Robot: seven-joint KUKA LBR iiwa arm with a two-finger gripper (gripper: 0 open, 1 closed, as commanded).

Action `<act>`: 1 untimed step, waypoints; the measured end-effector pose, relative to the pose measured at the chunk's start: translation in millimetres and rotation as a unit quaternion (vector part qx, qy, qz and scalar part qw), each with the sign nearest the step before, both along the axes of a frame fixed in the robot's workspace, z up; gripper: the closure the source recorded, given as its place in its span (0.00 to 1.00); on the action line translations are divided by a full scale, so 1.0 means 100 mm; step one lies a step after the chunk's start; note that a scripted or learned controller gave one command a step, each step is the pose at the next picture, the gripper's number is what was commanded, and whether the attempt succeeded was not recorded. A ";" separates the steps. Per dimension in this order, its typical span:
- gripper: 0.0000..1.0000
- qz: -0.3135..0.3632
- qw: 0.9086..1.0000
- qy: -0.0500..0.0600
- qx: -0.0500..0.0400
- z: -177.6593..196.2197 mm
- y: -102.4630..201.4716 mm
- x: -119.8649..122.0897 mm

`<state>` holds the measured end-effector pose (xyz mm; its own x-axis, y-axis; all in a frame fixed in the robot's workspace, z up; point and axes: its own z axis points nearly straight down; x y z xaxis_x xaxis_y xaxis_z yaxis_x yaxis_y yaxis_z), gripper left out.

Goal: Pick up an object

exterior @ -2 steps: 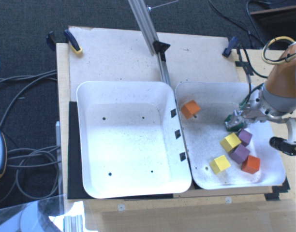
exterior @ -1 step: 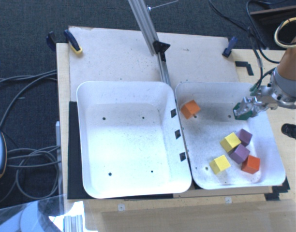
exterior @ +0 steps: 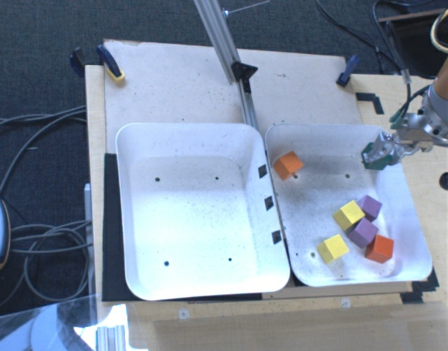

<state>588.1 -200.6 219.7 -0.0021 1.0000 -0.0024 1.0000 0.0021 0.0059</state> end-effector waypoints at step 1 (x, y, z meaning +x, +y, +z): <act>1.00 0.000 1.000 0.002 0.000 0.02 0.00 0.00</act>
